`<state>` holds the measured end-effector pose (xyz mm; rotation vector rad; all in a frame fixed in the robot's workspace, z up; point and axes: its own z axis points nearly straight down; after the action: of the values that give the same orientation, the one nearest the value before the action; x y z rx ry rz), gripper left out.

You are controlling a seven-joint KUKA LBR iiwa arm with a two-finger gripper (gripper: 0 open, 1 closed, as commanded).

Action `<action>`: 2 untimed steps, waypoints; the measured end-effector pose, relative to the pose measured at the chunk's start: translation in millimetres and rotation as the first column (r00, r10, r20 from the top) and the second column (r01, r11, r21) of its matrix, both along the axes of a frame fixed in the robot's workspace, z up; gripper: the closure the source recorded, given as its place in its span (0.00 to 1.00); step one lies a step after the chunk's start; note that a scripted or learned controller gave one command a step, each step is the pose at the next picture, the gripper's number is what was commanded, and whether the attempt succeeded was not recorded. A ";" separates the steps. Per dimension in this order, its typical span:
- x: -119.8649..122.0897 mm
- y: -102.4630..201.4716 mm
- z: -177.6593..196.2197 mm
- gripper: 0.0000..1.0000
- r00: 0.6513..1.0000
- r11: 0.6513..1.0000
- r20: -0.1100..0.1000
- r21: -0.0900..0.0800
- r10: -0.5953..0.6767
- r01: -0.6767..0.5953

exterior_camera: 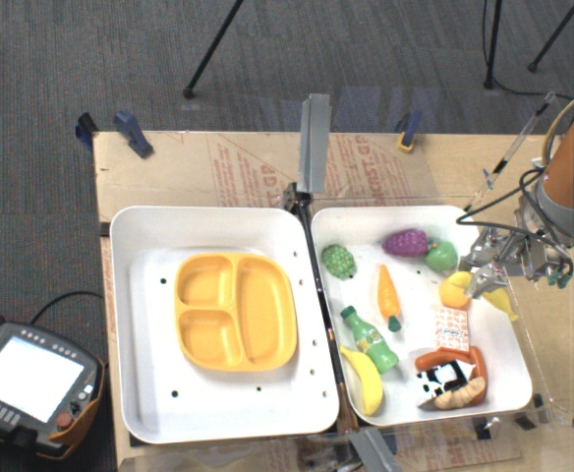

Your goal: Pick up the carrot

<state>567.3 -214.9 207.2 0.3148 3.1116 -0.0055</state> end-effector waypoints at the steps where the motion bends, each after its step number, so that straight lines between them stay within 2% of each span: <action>1: 1.3 95.4 -122.5 1.00 0.993 0.993 -0.018 0.009 -0.116 0.116; 2: 2.1 92.2 -120.2 0.00 0.993 0.993 -0.013 0.007 -0.119 0.119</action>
<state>569.4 -122.7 87.1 0.5018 3.1010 0.0027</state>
